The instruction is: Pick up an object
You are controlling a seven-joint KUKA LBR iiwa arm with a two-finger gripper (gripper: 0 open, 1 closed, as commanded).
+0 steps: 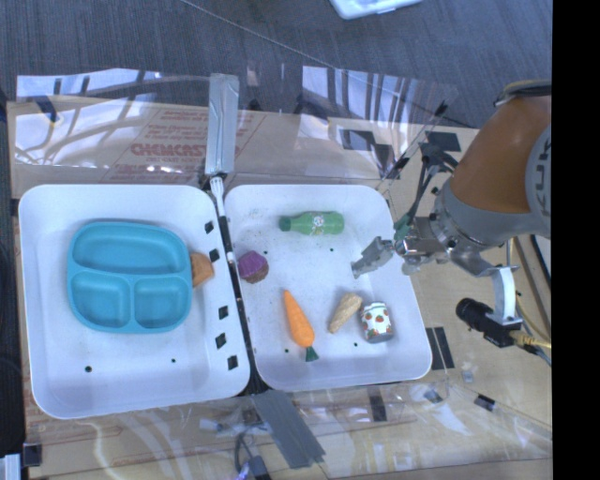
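A dark grey ribbed floor [281, 37] runs along the far side of the scene, with a pale object [375, 6] lying on it at the far edge. The bench [469, 412] is light wood, and a brown cardboard sheet [169, 145] with red print lies on its far left part under clear plastic panels [366, 103] that catch bright window-like reflections. Strips of grey tape [221, 117] hold things down at the far middle, and another strip [286, 427] sits at the near edge.
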